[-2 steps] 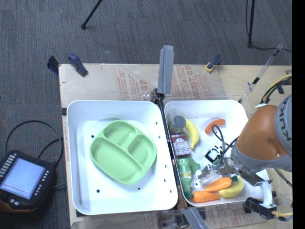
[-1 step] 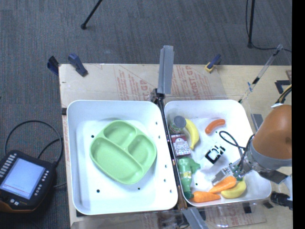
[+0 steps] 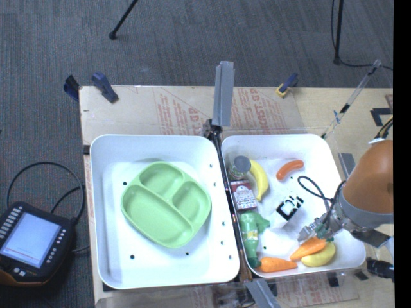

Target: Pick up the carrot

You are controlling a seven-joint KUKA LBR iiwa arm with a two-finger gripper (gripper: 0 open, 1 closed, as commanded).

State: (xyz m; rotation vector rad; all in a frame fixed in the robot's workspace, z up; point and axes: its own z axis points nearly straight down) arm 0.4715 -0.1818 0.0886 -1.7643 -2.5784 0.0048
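Observation:
Two orange carrot-like pieces lie near the front of the right bin (image 3: pixel 321 143). One carrot (image 3: pixel 277 264) lies flat along the front wall. The other carrot (image 3: pixel 309 248) lies tilted, resting against a yellow fruit (image 3: pixel 321 256). My gripper (image 3: pixel 319 229) hangs low over the bin's front right part, its tip just above the upper end of the tilted carrot. Nothing shows as lifted. The grey and orange arm (image 3: pixel 376 185) comes in from the right and hides the bin's right wall.
The right bin also holds a jar (image 3: pixel 240 167), a red-labelled bottle (image 3: pixel 243 196), a banana (image 3: pixel 260 178), an orange sausage-shaped piece (image 3: pixel 289 169) and a green vegetable (image 3: pixel 252 231). In the left bin (image 3: pixel 103 172) lies a green divided plate (image 3: pixel 166 203).

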